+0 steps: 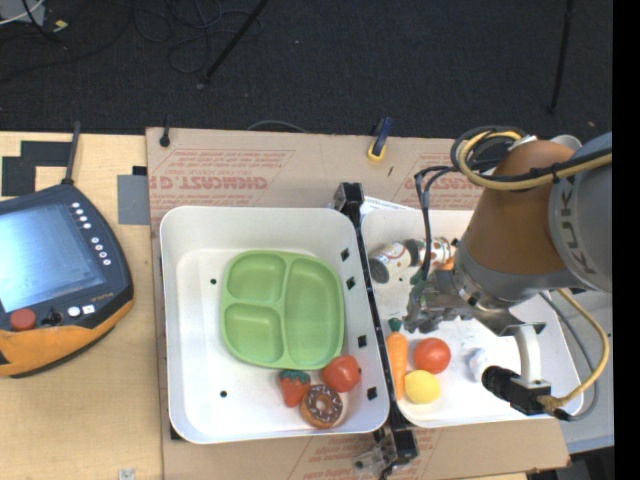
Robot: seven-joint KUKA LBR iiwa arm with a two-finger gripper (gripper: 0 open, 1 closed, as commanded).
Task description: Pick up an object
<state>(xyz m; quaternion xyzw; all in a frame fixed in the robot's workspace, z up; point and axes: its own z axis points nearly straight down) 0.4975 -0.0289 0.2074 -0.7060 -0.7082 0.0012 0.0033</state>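
My gripper [425, 313] reaches down into the right bin [560, 363], its tip just above and behind a red tomato [432, 354]. An orange carrot [397, 362] lies along the bin's left wall, and a yellow lemon [422, 387] sits in front of the tomato. A small pale bottle-like toy [395, 258] lies at the back of this bin. The arm hides much of the bin. Nothing shows between the gripper's tips.
The left bin [190, 368] holds a green divided plate [282, 308], a red tomato [341, 373], a strawberry [293, 387] and a chocolate doughnut [323, 406] near its front right corner. A teach pendant [55, 268] rests on the bench at far left.
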